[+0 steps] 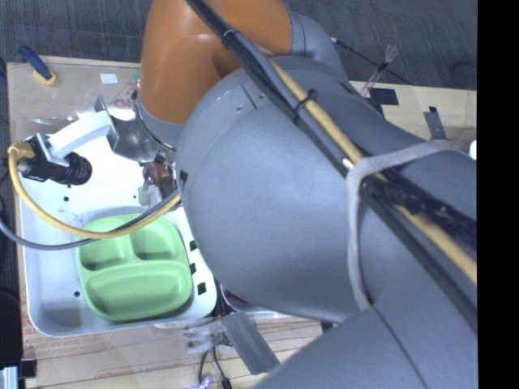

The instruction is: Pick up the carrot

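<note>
The grey arm point(324, 209) with its orange band point(195, 39) covers most of the right side, reaching to the left bin point(49, 314). The gripper point(154, 177) hangs just above the far edge of a green divided tray point(134, 278) lying in that bin; whether the fingers are open or shut cannot be told. A yellow cable point(73, 227) loops across the bin. The carrot cannot be made out, and no writing is legible.

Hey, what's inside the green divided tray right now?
The green tray shows bare compartments with nothing lying in them. Its right edge and the bin beyond are covered by the arm, so anything there is hidden.
</note>
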### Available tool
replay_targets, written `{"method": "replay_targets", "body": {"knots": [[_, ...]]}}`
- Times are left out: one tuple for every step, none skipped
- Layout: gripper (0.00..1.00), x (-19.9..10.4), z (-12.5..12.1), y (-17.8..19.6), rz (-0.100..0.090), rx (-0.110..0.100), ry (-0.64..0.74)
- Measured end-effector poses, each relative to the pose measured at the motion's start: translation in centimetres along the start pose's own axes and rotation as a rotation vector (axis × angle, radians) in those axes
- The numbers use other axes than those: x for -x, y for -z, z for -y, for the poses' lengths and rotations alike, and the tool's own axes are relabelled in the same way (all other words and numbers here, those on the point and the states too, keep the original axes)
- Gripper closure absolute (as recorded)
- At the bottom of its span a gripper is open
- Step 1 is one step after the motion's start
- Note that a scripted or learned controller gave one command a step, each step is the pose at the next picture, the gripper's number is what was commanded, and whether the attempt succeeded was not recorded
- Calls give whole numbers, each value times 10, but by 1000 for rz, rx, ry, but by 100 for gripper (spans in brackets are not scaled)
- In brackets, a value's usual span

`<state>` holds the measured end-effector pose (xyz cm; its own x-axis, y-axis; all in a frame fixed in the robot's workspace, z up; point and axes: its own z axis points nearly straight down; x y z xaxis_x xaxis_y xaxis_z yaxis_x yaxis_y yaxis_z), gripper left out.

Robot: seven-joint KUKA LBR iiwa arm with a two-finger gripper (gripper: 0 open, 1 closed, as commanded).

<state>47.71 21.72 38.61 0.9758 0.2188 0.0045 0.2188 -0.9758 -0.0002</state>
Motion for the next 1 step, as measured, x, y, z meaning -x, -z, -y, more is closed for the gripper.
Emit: {"method": "replay_targets", "body": {"knots": [[100, 19, -84, -12, 6, 4, 52]]}}
